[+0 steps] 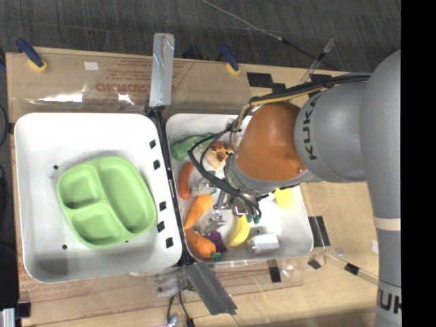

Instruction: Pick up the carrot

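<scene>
End effector [228, 208] low over carrot [197, 210] in right bin [296, 227]; grip state unclear. Approach step; next, close and lift.

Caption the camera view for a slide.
KUKA arm's tool reaches down into the right bin of toy food, near a carrot; green divided plate in left bin.

Both bins [34, 182] are white. In the left one lies a light green sectioned plate [105, 199]. The right bin holds an orange carrot [197, 210], a second orange piece with a green tip [202, 245], a yellow banana [239, 230], a purple item [216, 238] and a white block [264, 242]. The arm [354, 131] is grey with an orange band [269, 145]. Blue clips [30, 54] sit on the brown table [88, 73].
</scene>
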`<state>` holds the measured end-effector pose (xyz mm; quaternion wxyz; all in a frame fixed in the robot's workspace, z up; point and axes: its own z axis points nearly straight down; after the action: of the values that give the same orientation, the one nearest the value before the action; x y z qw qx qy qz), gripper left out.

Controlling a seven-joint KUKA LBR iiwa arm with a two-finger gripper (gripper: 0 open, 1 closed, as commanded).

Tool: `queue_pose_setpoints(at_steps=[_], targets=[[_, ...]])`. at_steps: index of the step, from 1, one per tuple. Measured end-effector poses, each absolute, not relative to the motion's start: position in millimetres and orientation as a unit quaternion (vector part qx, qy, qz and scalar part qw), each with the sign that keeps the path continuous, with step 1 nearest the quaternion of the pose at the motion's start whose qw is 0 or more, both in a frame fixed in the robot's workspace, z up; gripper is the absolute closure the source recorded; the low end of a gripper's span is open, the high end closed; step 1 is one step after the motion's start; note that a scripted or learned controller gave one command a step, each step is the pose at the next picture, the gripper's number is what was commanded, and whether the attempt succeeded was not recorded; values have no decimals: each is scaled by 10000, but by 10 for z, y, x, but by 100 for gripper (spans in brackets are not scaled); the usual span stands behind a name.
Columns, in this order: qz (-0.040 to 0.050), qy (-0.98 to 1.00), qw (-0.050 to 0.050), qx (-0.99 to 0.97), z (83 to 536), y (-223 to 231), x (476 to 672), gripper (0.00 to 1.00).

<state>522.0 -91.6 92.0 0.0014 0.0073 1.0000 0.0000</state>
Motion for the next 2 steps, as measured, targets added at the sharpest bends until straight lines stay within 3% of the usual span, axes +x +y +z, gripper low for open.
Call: queue_pose_setpoints(at_steps=[1, 2], targets=[[-2, 9938, 16, -1111, 925, -952, 5425, 0], [6, 9976, -12, -690, 913, -927, 5236, 0]])
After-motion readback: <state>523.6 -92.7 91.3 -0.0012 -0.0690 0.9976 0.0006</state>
